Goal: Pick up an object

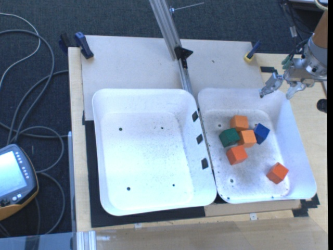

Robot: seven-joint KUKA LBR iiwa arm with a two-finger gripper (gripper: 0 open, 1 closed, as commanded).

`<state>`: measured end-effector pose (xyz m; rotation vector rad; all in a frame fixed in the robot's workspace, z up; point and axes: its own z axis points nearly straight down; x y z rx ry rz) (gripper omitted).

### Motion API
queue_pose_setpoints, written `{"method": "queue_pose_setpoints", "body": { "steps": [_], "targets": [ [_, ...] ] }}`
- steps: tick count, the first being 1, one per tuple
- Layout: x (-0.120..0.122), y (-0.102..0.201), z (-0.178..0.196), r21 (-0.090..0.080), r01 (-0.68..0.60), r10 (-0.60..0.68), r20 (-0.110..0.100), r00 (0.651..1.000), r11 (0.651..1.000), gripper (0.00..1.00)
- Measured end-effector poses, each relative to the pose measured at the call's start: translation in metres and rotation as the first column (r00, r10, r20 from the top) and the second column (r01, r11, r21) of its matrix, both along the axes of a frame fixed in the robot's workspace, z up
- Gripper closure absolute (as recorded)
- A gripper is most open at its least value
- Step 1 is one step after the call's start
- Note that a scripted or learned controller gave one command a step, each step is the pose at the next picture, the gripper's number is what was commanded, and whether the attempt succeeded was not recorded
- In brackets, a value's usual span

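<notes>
The right bin (291,139) holds a cluster of blocks: an orange one (240,122), a green one (229,137), a smaller orange one (248,137), a blue one (261,132) and another orange one (237,154). One more orange block (277,173) lies apart near the bin's front right corner. My gripper (280,88) hangs above the far right corner of that bin, fingers spread open with nothing between them. It is well clear of the blocks, up and to their right.
The left bin (104,103) sits beside the right one. A slanted metal rail (165,25) crosses the board behind the bins. Blue clamps (83,45) hold the board's far corners. A pendant (13,176) lies at the left.
</notes>
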<state>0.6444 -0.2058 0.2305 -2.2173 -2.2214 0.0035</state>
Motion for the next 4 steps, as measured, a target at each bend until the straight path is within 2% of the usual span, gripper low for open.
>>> {"method": "queue_pose_setpoints", "body": {
  "steps": [1, 2, 3, 4],
  "targets": [
    [-0.006, 0.042, -0.118, 0.004, -0.001, 0.001, -0.006, 1.0, 1.0, 0.0],
    [-0.012, 0.06, -0.132, 0.002, -0.001, 0.001, -0.001, 1.0, 1.0, 0.0],
    [-0.01, 0.059, -0.12, 0.001, 0.001, -0.001, 0.003, 1.0, 1.0, 1.0],
    [0.016, 0.041, -0.106, -0.002, 0.001, -0.001, 0.008, 1.0, 1.0, 1.0]
  ]
}}
